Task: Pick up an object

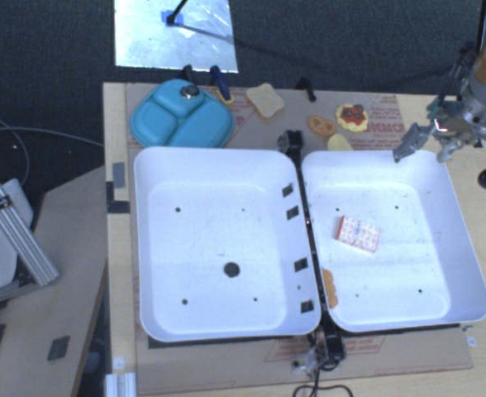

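Note:
A small white packet with a red dotted pattern [358,233] lies flat in the right bin [441,255], a little left of its middle. A small orange piece [330,288] rests at that bin's left wall, near the front. In the left bin [169,222] sits a small dark round object [231,270]. My gripper [429,143] hangs above the right bin's far right corner, well away from the packet. Its two grey fingers [408,145] are spread apart with nothing between them.
Behind the bins on the bench lie a blue divided plate with a lid knob [182,116], a toast slice [265,100], a small pizza toy [352,117], and yellow and orange food pieces [330,135]. A reflective sheet [173,21] lies on the floor beyond.

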Action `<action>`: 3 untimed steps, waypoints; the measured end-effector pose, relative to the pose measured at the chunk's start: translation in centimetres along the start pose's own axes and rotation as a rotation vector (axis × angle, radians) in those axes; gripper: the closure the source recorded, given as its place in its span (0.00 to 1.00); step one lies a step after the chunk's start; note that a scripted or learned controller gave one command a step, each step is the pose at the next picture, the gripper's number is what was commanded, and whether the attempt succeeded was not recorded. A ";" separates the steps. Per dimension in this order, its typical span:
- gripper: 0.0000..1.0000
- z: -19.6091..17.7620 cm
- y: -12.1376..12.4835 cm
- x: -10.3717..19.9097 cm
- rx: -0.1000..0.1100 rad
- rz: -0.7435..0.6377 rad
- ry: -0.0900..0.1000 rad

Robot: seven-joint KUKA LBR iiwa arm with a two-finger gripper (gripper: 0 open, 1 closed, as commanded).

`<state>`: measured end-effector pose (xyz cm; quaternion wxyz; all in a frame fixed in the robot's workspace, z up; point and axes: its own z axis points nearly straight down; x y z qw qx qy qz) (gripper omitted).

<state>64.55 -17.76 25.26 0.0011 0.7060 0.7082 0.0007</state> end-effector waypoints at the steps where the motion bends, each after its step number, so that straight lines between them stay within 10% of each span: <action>1: 0.00 7.2 2.1 10.5 0.005 -0.010 0.005; 2: 0.00 1.3 -1.9 8.7 -0.001 0.003 0.000; 3: 0.00 2.3 2.6 18.8 -0.003 -0.010 0.003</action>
